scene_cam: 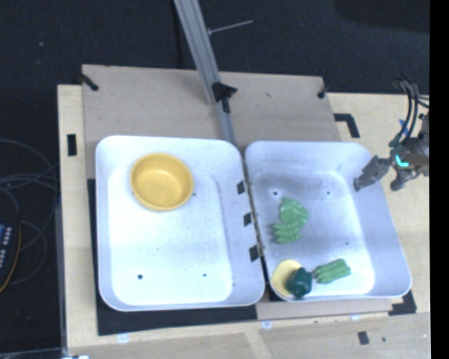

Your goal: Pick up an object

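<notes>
Still pre-grasp: end effector (383, 173) hovering at right bin's (374, 223) 2 o'clock rim, fingers spread, nothing pinched. Green toy (290, 221) sitting mid-bin, toward 8 o'clock. Next up, probably: swing over, drop down.

You are looking down at the claw (383, 176) hovering over the right bin's (374, 238) two o'clock rim. Green toys (290, 221) are lying mid-bin, a small yellow cup (284, 277) is sitting at six o'clock, and a yellow bowl (162, 181) is resting in the left bin (172, 275).
</notes>
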You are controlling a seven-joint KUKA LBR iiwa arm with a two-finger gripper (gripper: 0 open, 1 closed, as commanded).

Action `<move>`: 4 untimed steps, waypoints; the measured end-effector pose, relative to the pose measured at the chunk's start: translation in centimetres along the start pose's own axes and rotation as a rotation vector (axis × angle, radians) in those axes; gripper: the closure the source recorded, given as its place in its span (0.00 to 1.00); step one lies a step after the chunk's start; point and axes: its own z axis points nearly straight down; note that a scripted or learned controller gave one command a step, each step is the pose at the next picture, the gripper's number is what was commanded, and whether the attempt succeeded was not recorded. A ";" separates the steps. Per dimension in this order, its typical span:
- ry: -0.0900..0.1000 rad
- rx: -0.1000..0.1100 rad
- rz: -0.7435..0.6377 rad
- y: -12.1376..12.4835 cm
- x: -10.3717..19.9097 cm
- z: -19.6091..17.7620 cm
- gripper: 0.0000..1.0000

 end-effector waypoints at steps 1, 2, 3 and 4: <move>0.000 0.000 0.000 0.0 0.0 0.0 0.00; 0.000 0.005 0.001 0.7 -0.1 5.9 0.00; 0.000 0.004 0.001 0.1 0.0 10.2 0.00; -0.001 0.004 0.001 0.4 -0.8 14.9 0.00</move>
